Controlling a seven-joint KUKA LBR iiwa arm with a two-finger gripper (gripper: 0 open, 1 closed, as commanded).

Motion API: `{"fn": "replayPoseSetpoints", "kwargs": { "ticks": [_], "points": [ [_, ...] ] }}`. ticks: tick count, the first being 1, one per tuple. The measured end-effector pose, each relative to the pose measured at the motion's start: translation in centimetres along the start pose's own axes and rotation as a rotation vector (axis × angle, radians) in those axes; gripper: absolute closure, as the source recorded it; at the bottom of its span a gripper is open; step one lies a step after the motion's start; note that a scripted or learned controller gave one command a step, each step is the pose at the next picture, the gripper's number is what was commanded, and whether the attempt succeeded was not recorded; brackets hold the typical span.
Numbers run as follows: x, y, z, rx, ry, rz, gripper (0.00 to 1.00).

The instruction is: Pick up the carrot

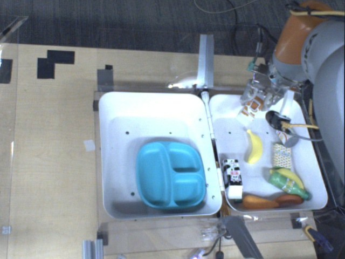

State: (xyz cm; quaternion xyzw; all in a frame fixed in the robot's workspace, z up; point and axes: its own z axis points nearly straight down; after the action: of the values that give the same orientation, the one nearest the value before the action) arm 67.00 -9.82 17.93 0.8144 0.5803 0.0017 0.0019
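Grey arm (328,63) (orange band (291,36) above wrist), silvery end effector (254,102).

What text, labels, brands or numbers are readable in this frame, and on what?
No text can be read.
Print on the small carton: too small to read.
Print on the patterned packet: blurred.
Yellow label on the green bottle: blurred.

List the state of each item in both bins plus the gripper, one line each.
Orange carrot: lying flat along the near wall of the right bin, not gripped.
Yellow banana: lying flat, mid right bin.
Black-and-white cow-print carton: lying by the dividing wall.
Blue divided plastic plate: face up, flat in the left bin.
Arm's gripper: over the right bin's far end, apart from the carrot.
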Motion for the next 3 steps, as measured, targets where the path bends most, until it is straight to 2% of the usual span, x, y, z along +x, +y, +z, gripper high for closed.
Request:
{"fn": "replayPoseSetpoints", "kwargs": {
  "ticks": [1,2,3],
  "points": [
    [1.7,-2.9,-0.5,0.004,-0.001,0.378,1.00],
    [-1.2,-0.7,-1.2,0.002,-0.001,0.495,1.00],
    [1.6,-2.2,-1.4,0.004,-0.002,0.828,1.00]
  ]
}}
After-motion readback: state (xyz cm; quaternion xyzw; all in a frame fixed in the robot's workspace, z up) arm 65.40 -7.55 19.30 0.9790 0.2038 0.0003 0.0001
